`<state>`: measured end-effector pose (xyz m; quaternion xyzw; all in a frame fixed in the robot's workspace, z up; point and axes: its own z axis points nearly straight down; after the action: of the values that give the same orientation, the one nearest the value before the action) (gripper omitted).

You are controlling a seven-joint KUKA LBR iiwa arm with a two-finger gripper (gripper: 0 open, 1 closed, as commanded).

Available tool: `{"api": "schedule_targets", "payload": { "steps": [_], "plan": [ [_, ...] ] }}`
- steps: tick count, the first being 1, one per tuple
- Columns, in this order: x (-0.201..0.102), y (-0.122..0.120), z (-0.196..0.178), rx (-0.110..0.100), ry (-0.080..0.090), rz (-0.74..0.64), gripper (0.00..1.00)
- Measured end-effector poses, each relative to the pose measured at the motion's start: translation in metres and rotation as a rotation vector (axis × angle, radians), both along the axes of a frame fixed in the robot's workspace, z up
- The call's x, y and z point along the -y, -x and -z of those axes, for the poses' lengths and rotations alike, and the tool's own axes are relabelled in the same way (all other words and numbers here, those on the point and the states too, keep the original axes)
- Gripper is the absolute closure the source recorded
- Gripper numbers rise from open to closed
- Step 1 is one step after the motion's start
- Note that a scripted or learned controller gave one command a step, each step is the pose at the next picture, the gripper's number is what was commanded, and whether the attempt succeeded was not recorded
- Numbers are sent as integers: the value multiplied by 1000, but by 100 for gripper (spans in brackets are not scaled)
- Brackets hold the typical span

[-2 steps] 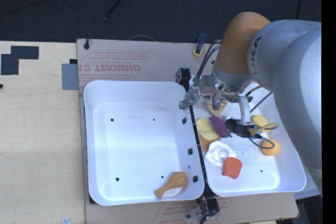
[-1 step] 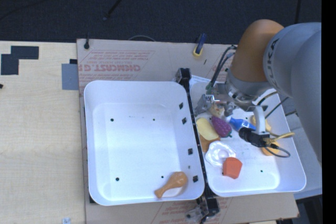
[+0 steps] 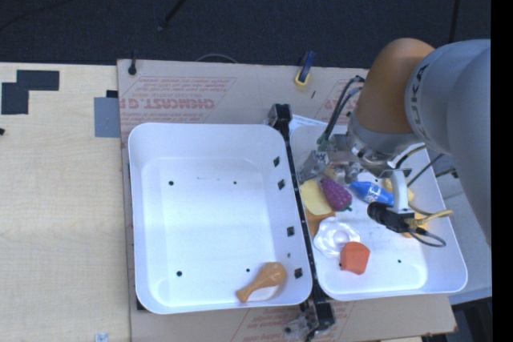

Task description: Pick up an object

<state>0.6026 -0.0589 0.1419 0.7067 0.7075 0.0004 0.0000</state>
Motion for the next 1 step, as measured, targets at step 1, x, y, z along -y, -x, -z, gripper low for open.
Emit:
{"api": "schedule_targets", "payload": {
  "steps": [1],
  "plan": [
    [45,76,55,-3,2,9,0]
  ]
}}
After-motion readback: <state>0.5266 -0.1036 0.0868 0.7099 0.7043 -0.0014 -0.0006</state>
